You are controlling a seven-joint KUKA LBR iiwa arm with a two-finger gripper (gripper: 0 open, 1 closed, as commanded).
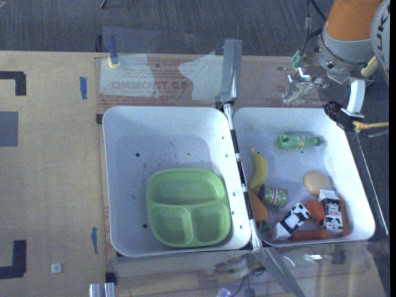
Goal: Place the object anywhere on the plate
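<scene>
The end effector [297, 86] hangs over the far edge of the right bin [362, 184], above the table, and I cannot tell whether it is spread or pressed together; nothing is visibly held. The green plate [187, 206] lies in the left bin [124, 135] toward its near edge. The likeliest object, the green bottle [298, 142], lies just nearward of the end effector, its long axis running left-right.

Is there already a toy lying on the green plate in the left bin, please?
No, the green plate has bare compartments, and the banana lies in the right bin.
</scene>
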